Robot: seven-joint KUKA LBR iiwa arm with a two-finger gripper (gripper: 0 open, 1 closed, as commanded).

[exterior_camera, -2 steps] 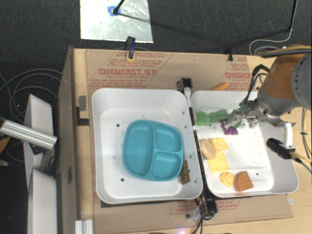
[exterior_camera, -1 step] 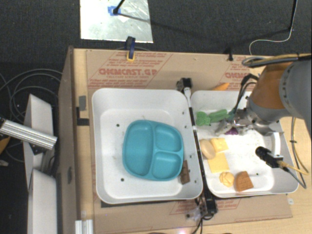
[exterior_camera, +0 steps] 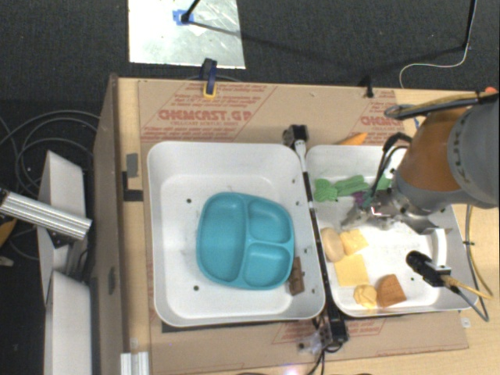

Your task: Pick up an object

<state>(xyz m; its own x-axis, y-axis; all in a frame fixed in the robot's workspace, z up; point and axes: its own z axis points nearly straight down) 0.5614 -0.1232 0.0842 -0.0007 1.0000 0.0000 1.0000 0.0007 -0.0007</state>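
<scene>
The gripper (exterior_camera: 373, 207) is being positioned near the right white bin's (exterior_camera: 449, 307) upper edge, beside a green plastic piece (exterior_camera: 341, 187); nothing is being held yet, and whether it is open cannot be told.

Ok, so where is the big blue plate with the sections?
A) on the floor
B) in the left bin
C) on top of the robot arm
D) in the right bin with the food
B: the blue plate lies flat in the left bin, while the food pieces, such as the yellow cheese slice, are in the right bin.
</scene>
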